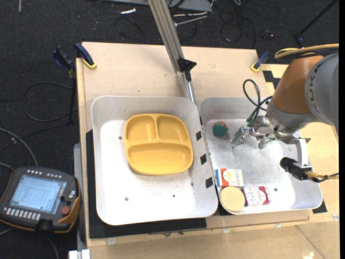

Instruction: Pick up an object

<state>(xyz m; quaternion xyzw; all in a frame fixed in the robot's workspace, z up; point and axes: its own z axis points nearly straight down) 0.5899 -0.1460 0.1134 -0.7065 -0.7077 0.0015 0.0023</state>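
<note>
In the right bin (302, 201), a small green and red object (219, 129) lies near the back left corner. Along the front edge sit a yellow and white box (229, 176), a round tan lid (233, 198) and a red and white box (256, 196). My gripper (250, 139) hangs low over the middle of this bin, just right of the green object and apart from it. Its fingers (238, 138) are spread open with nothing between them.
The left bin (108, 198) holds a yellow divided plate (159, 143). A metal pole (168, 31) slants over the back of the bench. A teach pendant (38, 197) lies on the floor at the left. Blue and yellow clamps (83, 55) grip the bench corners.
</note>
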